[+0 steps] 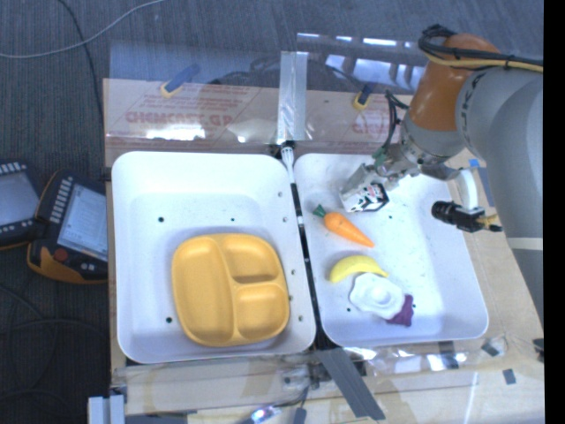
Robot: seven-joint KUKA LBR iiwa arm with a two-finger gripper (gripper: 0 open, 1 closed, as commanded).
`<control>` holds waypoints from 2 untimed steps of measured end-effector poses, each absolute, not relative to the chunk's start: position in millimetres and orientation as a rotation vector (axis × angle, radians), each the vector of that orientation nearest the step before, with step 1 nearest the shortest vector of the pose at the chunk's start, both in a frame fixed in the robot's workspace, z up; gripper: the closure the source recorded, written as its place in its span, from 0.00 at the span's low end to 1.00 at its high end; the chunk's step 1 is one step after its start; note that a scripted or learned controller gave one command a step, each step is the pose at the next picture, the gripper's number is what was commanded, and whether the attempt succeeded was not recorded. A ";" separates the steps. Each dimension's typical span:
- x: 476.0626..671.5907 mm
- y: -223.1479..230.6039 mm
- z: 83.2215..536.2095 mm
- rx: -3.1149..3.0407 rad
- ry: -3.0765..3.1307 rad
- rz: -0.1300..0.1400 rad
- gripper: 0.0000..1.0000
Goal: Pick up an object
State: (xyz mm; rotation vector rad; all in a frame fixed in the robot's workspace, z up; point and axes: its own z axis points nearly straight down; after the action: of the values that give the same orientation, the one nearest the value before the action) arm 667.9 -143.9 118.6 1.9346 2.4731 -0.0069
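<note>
Carrot (347,228) lies in the right bin (459,272), just near and left of the gripper (365,194), which hangs low over the bin's far part; whether its jaws are spread or pressed together cannot be told. Nearer lie a banana (353,266), a fried egg (374,295) and a purple piece (403,311), all touching. The left bin (150,193) holds a yellow divided plate (230,287).

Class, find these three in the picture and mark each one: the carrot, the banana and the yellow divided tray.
carrot (347,229): camera view, middle of its orange body.
banana (350,266): camera view, middle of its yellow curve.
yellow divided tray (205,276): camera view, floor of its large left compartment.
</note>
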 end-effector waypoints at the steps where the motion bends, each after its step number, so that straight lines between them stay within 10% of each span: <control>1: 576.8 -110.4 105.9 2.040 2.328 0.035 0.00; 2: 580.6 -110.8 120.5 2.033 2.320 0.046 1.00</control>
State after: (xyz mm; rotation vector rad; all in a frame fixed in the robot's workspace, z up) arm 580.6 -110.8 120.5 2.0333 2.3202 0.0464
